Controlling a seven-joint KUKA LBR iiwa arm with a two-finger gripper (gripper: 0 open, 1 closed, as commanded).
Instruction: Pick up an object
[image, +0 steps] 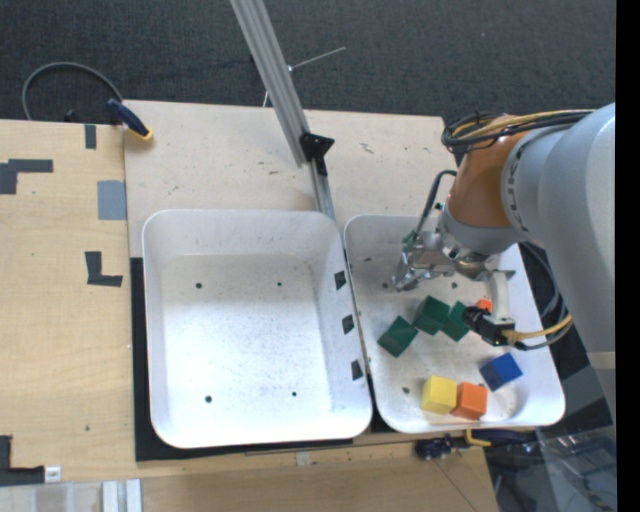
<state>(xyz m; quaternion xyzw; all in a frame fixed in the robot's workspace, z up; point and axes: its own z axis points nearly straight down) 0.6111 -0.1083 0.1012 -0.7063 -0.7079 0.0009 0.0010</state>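
The gripper (408, 277) is hovering, jaw gap impossible to tell; green blocks (432, 316) are lying at five o'clock

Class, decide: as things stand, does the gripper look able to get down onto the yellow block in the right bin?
Probably yes. The yellow block lies uncovered near the front wall of the right bin; only the orange block touches its side. The gripper hangs farther back.
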